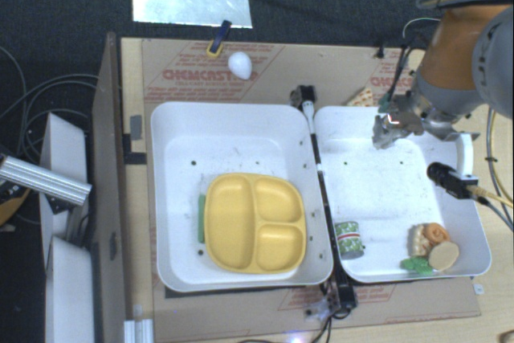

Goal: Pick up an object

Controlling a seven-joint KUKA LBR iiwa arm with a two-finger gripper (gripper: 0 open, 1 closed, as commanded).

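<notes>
We see the arm [462, 52] coming in from the right, with the pincer [389, 128] over the far end of the right bin [385, 197], near its back wall. We cannot tell how the pincer is set; the view there is too blurred and glary. Nothing visible between its tips.

Right bin contents sit well apart from the pincer, along the near edge: a small can with a green and red label [348, 239] in the near left corner, just beside the divider between the bins, and a clump of toy food [432, 247] in the near right corner, looks like a round tan piece, an orange piece and something green, touching each other.

Left bin [185, 149] holds a yellow divided tray [254, 222] with a green strip [201, 218] along its left edge.

On the counter [321, 64] behind the bins: a white egg-shaped ball [239, 64] and a small yellow and blue item [217, 40].
</notes>
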